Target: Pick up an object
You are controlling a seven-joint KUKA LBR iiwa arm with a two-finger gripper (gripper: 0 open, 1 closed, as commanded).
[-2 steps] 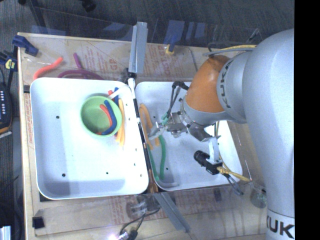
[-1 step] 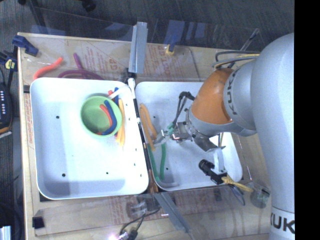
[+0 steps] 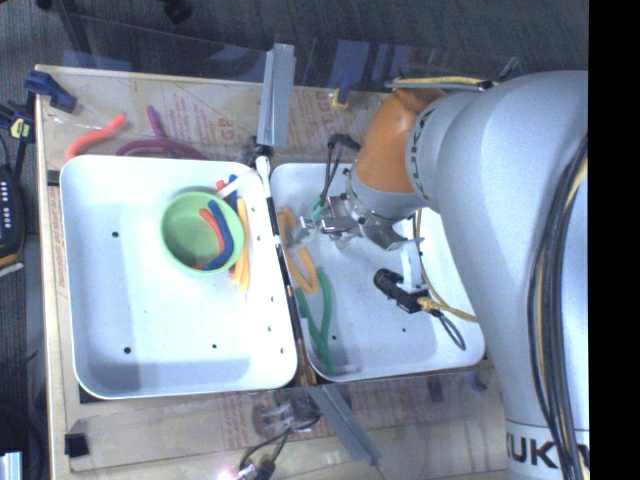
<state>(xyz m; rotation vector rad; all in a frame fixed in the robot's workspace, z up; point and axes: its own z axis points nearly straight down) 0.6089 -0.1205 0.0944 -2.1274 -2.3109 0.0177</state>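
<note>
Two white bins [image 3: 130,338], one green bowl [image 3: 196,234], one green looped cord [image 3: 321,330], one grey robot arm [image 3: 500,168].

Wooden bench [image 3: 200,98], orange strip [image 3: 97,135] and purple cord [image 3: 165,148] on it; dark carpet [image 3: 300,8] beyond

Bulky smooth light-grey arm [image 3: 500,228] with rounded casings, orange band [image 3: 385,158] above the wrist, thin dark cables [image 3: 548,278] routed along the outer side, dark KUKA lettering [image 3: 545,453] near the base, partly cropped.
</note>
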